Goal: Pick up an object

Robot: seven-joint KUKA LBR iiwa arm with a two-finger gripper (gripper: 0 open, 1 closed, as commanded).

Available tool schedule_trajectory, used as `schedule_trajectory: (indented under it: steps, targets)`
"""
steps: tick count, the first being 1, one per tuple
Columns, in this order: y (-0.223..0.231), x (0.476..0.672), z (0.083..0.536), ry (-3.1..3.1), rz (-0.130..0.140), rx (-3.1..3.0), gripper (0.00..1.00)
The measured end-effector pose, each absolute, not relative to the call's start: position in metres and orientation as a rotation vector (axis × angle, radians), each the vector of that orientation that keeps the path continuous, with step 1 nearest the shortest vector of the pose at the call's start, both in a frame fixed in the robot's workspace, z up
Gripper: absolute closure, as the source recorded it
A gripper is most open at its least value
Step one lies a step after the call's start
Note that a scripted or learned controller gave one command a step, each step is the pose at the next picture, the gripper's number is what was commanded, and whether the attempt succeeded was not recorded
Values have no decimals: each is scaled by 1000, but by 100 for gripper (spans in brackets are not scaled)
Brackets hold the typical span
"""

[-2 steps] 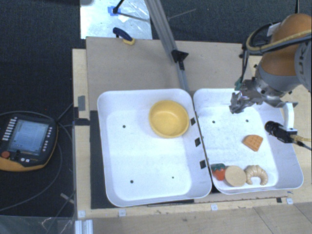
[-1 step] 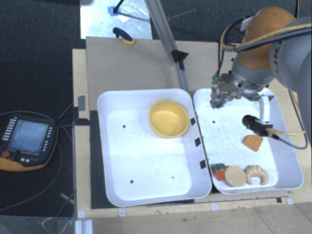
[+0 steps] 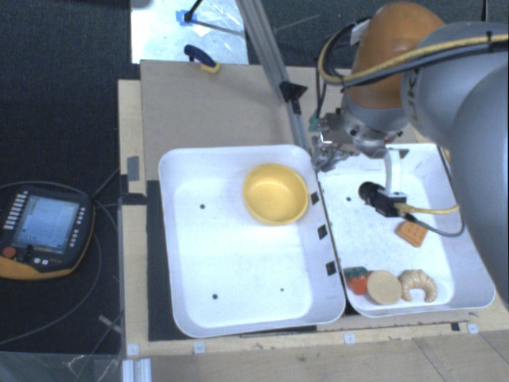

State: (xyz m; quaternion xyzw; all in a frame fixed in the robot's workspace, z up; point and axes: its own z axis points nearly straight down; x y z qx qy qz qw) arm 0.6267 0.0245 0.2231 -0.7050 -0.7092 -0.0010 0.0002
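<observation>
Yellow bowl [image 3: 274, 193] sits in the left bin [image 3: 207, 253], far corner, near the tool [image 3: 324, 156] hovering by the bins' meeting walls; clenched or released, cannot tell. Smart play: come down on the bowl's rim, not its hollow. Over in the right bin [image 3: 354, 241], a croissant [image 3: 419, 285] waits.

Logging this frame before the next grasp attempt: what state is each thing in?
Yellow bowl: upright, empty, in left bin.
Waffle piece: lying flat in right bin, alone.
Croissant: lying flat, near edge.
Round tan disc: flat, beside croissant.
Red-green toy: against right bin's left wall.
Gripper: over right bin's far left corner, away from the items.
Teach pendant: screen lit.
</observation>
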Motion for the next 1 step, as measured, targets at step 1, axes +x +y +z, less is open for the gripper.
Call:
schedule_trajectory:
  steps: [1]
  targets:
    - [73,642,216,-2226,-2,-2216,100]
